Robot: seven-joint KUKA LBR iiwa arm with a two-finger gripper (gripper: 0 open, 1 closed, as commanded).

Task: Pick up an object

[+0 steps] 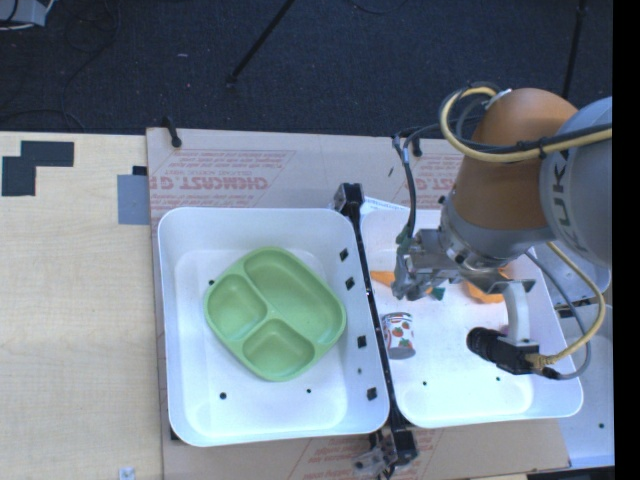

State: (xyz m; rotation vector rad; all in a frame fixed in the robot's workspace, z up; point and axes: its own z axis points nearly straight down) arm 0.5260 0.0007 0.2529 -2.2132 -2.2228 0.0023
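My gripper (412,286) hangs low over the left part of the right bin (480,408), under the arm's orange band. Just below it a small white cup with a red print (398,334) stands upright near the bin's left wall, apart from the gripper. An orange piece (383,278) pokes out at the gripper's left, and another orange piece (487,292) lies at its right, partly hidden by the arm. A small green bit (437,292) shows beside the gripper. I see nothing held.
The left bin (190,268) holds a green three-compartment plate (275,311). A black divider rail (366,308) runs between the bins. A black cylinder with a cable (500,349) juts from the arm over the right bin.
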